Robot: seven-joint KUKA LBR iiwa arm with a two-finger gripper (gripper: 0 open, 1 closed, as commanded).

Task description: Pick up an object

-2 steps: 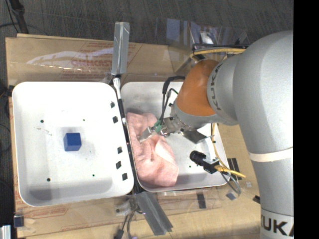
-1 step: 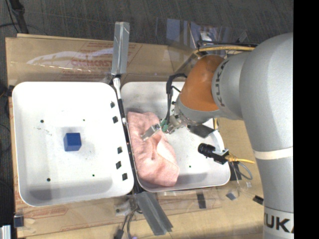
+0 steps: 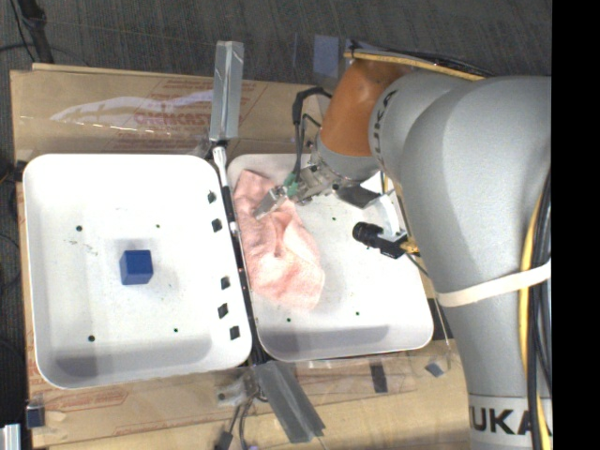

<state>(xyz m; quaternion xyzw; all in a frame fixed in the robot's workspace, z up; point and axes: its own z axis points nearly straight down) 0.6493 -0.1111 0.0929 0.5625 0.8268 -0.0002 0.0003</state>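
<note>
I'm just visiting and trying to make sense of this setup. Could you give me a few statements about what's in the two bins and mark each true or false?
1. A blue cube sits in the left bin. True.
2. The pink cloth lies in the same bin as the cube. False: it lies in the right bin.
3. The gripper is at the cloth's upper end. True.
4. The arm is reaching over the left bin. False: it is over the right bin.
5. The cube lies on the cloth. False: they are apart, in separate bins.
</note>
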